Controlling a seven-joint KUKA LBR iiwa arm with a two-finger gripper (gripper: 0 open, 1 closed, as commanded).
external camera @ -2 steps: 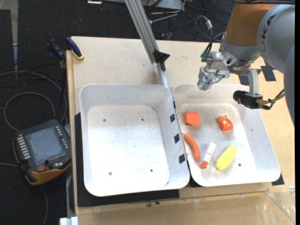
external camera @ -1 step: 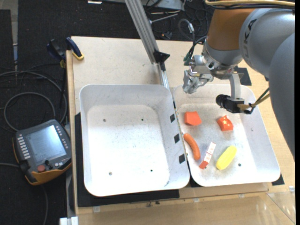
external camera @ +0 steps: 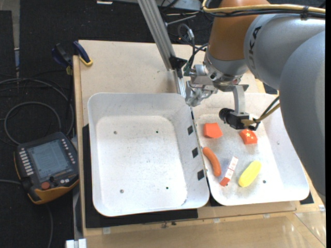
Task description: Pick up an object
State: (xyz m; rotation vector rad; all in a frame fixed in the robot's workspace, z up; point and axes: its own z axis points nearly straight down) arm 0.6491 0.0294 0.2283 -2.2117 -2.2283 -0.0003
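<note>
Yellow lemon [external camera: 249, 174] lies lower right; on my arm [external camera: 289, 50] I read "KUKA"; my end effector [external camera: 194, 98], state I cannot tell.

You are looking at an evenly lit scene, bright across the two white bins [external camera: 139, 154] and the pale tabletop [external camera: 124, 66], with light seeming to come from overhead. Shadows are soft and short; the arm [external camera: 279, 40] casts a faint one onto the right bin. The floor around stays dark. A mild sheen sits on the orange band [external camera: 232, 19]. The picture is slightly grainy, and small details near the pincer [external camera: 199, 94] look soft, perhaps from low resolution.
</note>
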